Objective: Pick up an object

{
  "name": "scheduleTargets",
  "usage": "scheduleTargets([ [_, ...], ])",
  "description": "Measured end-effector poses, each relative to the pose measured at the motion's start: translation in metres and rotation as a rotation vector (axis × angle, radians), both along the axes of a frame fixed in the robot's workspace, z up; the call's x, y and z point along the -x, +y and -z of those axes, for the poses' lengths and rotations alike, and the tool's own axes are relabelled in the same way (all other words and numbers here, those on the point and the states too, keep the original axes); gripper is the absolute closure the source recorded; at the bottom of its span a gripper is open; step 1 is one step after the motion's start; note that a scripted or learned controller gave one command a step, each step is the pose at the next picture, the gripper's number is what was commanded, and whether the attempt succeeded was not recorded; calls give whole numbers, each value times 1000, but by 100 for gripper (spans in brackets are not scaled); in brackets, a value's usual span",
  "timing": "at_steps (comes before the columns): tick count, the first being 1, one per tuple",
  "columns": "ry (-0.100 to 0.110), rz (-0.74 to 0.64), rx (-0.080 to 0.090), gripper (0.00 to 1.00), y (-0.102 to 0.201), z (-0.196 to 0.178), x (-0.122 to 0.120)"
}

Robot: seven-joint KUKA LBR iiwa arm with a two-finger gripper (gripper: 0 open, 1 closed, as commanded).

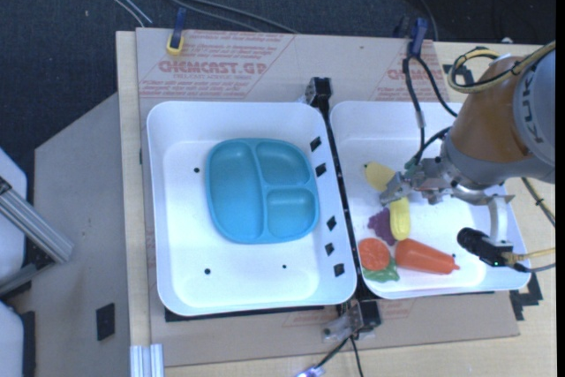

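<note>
Several toy foods lie in the right white bin (441,115). A yellow piece (378,175) sits near the bin's left wall, and below it lie a yellow corn cob (400,219) and purple grapes (380,226). Near the front edge are a red tomato (373,253) and an orange carrot (425,256). My gripper (413,187) hangs low over the bin, just right of the yellow piece and directly above the corn cob. I cannot see anything held in it.
The left white bin (177,260) holds a blue divided plate (262,190). A black clip strip (325,181) runs along the seam between the bins. The arm's grey and orange body (494,132) covers the right bin's right part.
</note>
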State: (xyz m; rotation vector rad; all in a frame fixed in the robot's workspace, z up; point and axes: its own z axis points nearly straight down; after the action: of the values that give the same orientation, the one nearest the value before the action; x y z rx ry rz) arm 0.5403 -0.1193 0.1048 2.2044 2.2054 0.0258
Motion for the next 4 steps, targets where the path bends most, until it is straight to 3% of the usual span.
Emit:
scheduleTargets([
  [1, 26, 2, -6, 100, 1, -1, 8],
  [2, 22, -1, -4, 100, 7, -58, -2],
  [4, 21, -1, -4, 100, 13, -153, 2],
])
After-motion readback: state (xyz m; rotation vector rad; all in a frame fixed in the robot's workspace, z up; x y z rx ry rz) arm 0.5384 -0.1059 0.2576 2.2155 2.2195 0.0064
